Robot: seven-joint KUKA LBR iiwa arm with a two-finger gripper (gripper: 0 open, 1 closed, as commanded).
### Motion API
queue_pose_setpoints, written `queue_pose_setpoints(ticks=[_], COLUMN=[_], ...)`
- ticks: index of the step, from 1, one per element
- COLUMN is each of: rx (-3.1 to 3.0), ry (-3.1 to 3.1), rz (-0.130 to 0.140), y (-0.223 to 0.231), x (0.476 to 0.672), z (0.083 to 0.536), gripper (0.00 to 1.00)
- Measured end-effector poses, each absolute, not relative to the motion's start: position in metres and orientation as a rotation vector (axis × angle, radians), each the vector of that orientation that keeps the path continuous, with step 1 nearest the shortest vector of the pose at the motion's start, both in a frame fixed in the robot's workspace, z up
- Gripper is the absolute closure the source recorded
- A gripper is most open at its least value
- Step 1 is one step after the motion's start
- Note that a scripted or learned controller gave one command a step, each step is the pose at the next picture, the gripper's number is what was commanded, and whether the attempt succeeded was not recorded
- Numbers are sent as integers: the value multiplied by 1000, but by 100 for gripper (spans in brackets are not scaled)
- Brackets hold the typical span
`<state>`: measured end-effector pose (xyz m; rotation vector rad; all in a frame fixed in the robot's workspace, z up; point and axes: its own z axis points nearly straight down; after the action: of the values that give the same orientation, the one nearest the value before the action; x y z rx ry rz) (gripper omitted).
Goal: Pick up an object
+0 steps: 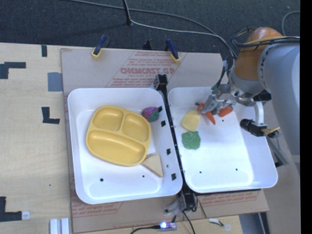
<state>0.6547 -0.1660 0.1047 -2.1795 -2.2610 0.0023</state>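
Jaws (pixel 213 108) hung over the right bin's (pixel 253 177) upper part, at twelve o'clock from the yellow piece (pixel 191 121); their state was unclear.

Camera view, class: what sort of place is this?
Probably a robot lab test bench: a grey arm reaching over two white bins of toy food, clamped cardboard, loose cables.

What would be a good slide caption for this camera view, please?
KUKA arm's gripper over the right bin near small toys; yellow divided plate in the left bin.
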Motion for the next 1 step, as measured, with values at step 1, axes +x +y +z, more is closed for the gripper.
queue_pose_setpoints(ticks=[1], rx=[-2223], ry=[-2231], rz=[-10], y=[-124], x=[641], z=[214], gripper=[100])
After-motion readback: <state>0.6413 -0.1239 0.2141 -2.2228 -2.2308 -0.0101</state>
